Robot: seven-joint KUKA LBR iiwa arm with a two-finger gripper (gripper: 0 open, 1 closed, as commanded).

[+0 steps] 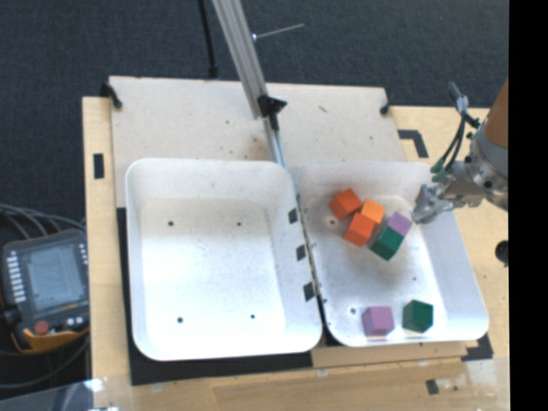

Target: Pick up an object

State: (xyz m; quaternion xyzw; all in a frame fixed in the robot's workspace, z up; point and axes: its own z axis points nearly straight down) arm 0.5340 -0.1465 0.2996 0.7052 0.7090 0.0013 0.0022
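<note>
A: Is any writing legible?

B: None can be read; the grey handheld pendant [47,285] at left shows only a blurred screen.

A: The arm's pose?

B: The grey gripper [425,209] reaches in from the right above the right-hand shallow white bin [454,264], just beside a cluster of small cubes: two orange [346,203] [366,223], one purple [399,223], one green [388,244]. Whether the jaws are open or closed cannot be told.

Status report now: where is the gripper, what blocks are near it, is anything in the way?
Gripper low over right bin, nothing seen between fingers. Nearest: purple-green block, packed against orange blocks. Purple cube and green cube apart near front wall.
</note>
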